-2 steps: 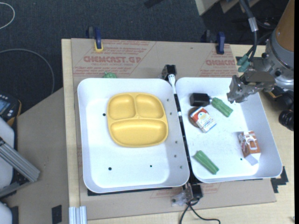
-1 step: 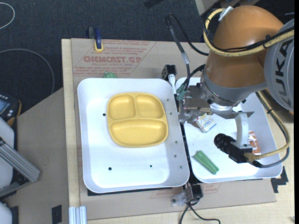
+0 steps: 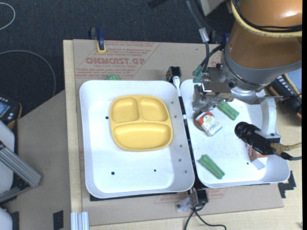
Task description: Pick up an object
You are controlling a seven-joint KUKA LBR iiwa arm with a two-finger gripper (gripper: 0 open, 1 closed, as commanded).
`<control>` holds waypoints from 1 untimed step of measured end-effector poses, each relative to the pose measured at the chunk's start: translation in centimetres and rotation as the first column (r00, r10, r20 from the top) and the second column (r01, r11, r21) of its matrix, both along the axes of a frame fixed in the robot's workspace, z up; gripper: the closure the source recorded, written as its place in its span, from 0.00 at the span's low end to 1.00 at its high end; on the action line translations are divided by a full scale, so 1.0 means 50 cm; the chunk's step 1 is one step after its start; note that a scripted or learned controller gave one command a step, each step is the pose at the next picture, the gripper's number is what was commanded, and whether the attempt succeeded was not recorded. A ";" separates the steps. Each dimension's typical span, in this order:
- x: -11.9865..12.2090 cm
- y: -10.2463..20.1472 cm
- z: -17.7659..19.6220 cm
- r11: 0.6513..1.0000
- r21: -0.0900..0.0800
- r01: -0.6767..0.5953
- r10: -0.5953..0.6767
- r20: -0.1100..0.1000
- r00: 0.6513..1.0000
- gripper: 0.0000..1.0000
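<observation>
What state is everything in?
Plate: upright, empty, in left bin.
Box: lying in right bin, at the claw.
Front green stick: lying flat, right bin.
Back green stick: lying flat, right bin.
Claw: low over right bin, by box.

Arm (image 3: 261, 56): a large, rounded casing with a smooth finish. Orange band (image 3: 271, 6): glossy copper-orange with pale highlights. A dark line and a thin yellow line follow its left rim. Directly below the orange band sits a plain grey collar (image 3: 254, 63), matt and unmarked. Below and left of the orange band, the gripper (image 3: 202, 103) has a boxy body of bare grey metal with dark recesses. Black cables (image 3: 207, 51) run left of the orange band. One ends in what appears to be a green connector (image 3: 197, 72).
</observation>
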State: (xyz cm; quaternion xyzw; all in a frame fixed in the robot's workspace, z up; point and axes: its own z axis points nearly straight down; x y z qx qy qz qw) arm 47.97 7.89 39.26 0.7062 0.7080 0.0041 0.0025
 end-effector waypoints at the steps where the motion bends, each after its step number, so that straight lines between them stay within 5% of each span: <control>1: 0.000 0.088 0.180 1.000 0.002 -0.004 0.004 0.004 1.000 1.00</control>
